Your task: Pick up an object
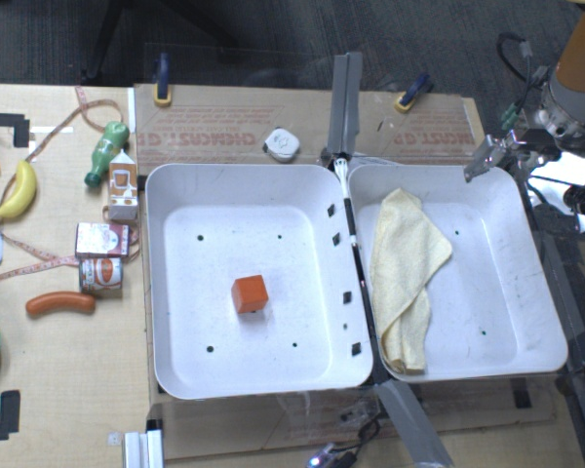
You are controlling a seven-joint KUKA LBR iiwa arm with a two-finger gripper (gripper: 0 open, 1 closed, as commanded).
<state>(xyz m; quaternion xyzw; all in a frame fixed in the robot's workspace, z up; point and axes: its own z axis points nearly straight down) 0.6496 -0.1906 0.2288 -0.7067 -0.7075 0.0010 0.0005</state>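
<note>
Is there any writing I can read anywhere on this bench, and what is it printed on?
Red print runs upside down across the cardboard sheet behind the bins; too blurred to read with confidence.
Small carton: label too small to read.
Can: label too small to read.

Cube (250,293) in left bin (175,359); towel (406,271) in right bin (526,300); gripper (491,156) above right bin's far corner.

Arm in at upper right, orange band at the frame's top corner, wrist angled down-left. Gripper (489,156) sits low at the wrist's end, pointing left. Nothing visible between its fingers. Cabling loops around the wrist; open/closed state unreadable from this angle.
</note>
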